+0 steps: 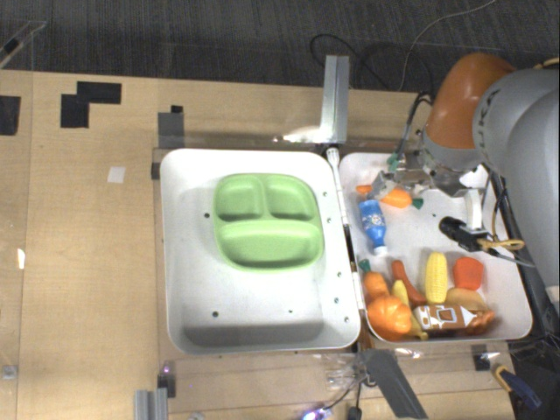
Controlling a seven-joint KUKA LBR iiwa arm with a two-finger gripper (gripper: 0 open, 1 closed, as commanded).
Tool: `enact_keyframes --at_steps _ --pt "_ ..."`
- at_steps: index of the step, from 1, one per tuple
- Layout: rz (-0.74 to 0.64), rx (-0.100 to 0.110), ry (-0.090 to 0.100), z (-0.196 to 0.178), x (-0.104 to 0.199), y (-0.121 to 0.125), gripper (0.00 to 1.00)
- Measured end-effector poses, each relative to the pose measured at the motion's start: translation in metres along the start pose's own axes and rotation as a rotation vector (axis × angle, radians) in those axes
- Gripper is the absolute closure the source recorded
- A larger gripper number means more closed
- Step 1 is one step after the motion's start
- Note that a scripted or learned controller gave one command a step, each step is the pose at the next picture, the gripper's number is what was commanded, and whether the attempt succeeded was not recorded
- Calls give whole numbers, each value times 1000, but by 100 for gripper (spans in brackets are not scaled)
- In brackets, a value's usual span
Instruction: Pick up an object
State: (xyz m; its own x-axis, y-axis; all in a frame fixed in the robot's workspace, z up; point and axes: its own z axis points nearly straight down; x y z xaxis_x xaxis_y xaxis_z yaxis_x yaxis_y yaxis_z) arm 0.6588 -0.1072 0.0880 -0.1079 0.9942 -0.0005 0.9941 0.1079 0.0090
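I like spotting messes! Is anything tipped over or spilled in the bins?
Nothing looks spilled or broken. The green tray lies flat in the left bin. In the right bin, the blue bottle lies on its side, and the toy food, like the corn, is heaped loosely.

Bulky grey arm (525,121), rounded orange band (459,103), thin black cables near the wrist

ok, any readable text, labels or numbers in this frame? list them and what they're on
None can be read.
Blue bottle in the right bin: pale label, print too blurred to read.
Brown packet at that bin's near edge: light patch on its face, too small to read.
Green tray in the left bin: no markings visible.
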Motion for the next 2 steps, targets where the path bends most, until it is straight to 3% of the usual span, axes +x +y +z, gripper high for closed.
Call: enact_keyframes --at_steps 1,2 --pt "-1 2 2 -11 1 0 100" --pt "3 0 1 -120 56 19 100"
